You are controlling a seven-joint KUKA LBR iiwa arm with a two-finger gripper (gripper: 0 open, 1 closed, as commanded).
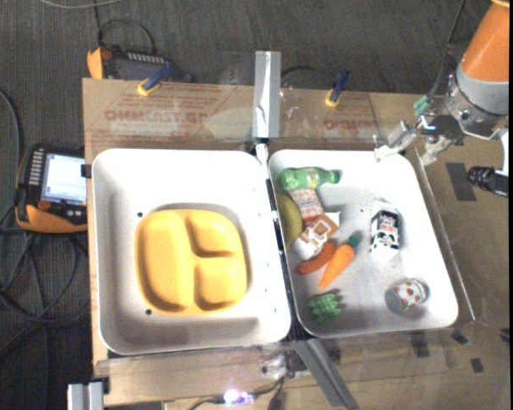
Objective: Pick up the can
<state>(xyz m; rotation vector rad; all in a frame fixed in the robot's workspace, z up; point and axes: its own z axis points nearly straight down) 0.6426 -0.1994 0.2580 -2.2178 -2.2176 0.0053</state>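
At the near edge of the right bin [436, 319], in its near-right corner, lies the can [407, 295]. It is tipped on its side, a small white body with red markings, its pale round end facing up and toward the left of the view. Its long axis runs roughly left to right across the bin floor, slanting slightly toward the far right. Nothing touches it.

Just left of it, along the near wall, sits a small green leafy toy [326, 306]. A little farther in, an orange carrot [339, 262] lies on a diagonal, with a red sausage-shaped piece [313, 261] beside it. A black and white cow-patterned carton [384, 231] stands apart to the right, well clear of the can. Farther back are a small white and orange box [315, 226], a banana [289, 216] against the left wall, and a green bottle [309, 178] lying on its side near the far wall.

The left bin [120, 331] holds 1 yellow tray [192, 259] with 3 compartments.

Beyond the far-right corner of the right bin, the gripper [410, 137] hangs above the bench, well apart from the can. Its 2 fingers look spread apart, with nothing between them. The arm's orange band [491, 45] shows at the top right.
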